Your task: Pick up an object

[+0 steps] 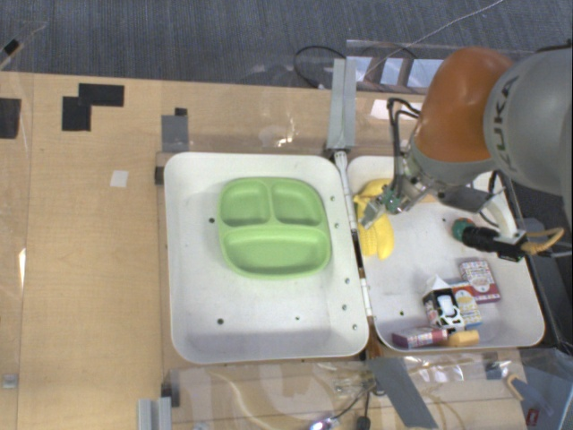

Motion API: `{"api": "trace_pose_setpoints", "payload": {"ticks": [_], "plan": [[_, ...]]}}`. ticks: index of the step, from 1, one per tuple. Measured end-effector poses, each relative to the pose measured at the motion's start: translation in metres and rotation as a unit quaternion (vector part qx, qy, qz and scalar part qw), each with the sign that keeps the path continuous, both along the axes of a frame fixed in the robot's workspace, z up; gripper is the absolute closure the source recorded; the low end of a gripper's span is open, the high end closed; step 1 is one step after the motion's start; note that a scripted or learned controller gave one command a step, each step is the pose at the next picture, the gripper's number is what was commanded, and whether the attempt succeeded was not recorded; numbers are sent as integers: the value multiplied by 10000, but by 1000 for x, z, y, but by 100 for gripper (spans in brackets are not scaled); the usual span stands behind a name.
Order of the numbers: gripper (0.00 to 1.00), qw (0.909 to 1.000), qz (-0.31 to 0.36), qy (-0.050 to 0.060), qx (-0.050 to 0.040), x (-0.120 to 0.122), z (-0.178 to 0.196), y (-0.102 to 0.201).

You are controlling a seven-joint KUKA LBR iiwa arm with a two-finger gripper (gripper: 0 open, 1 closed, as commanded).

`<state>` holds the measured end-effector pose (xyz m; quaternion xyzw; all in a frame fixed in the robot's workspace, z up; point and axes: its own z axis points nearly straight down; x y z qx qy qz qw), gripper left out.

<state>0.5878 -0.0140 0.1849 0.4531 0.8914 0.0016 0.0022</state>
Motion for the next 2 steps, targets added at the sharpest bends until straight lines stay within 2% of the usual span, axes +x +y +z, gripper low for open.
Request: {"api": "trace_pose_setpoints", "payload": {"ticks": [1,2], "plan": [[100,9996,266,-3,-6,-28,1,-36],[100,9983,-579,-10,1,56,1,-11]]}}
